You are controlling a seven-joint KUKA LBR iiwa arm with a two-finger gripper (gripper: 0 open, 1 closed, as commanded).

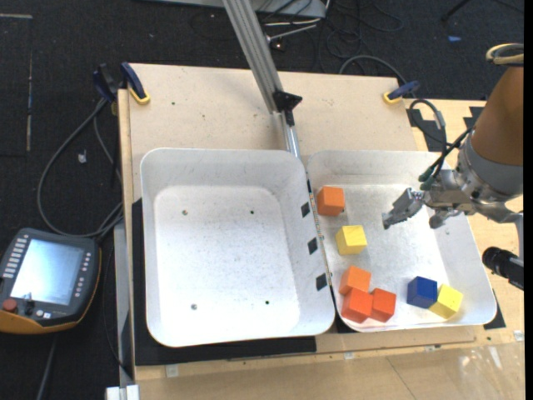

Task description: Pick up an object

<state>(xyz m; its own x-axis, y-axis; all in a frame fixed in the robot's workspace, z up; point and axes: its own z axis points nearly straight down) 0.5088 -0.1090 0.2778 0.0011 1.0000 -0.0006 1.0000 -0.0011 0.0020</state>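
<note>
Grey metal fingers of the gripper (414,209) stand apart with nothing between them, poised over the bare floor of the right bin (466,248), in its upper right part. The arm (500,140) comes in from the right edge, its wrist bent so the fingers point left and a little down.

Six blocks lie in that bin. Three are orange: an orange cube (331,200) near the bin's upper left, and an orange pair (365,294) touching each other at the lower left. Two are yellow: a yellow cube (351,239) just left of and below the fingers, and a second yellow cube (448,301) in the lower right corner. One blue cube (422,291) sits just beside that second yellow one. None of them touches the fingers.

One left bin (158,223) lies alongside, its edge meeting the right bin. A slanted metal pole (254,44) descends to the seam between them. One handheld pendant (46,277) rests off the bench at the left.
</note>
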